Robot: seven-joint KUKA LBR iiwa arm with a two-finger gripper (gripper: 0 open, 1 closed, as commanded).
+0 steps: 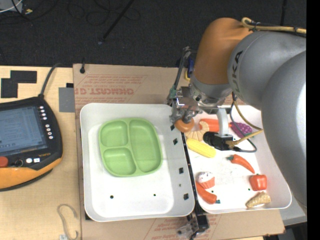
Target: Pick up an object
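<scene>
Gripper sits low at the seam between the two bins, upper middle of the frame, with a small orange round object right at its tip.

We cannot tell whether the pincer is clenched on that orange piece or just touching it; the wrist blocks the view, so we do not call it a grasp. We judge the pick as in progress at best: reach done, lift not yet shown. The right bin holds the other candidates: a yellow corn cob just below the gripper, a red chili, a red pepper, a carrot and a purple piece. The left bin holds a green divided tray. Left to do: confirm the hold and raise the piece clear.
</scene>
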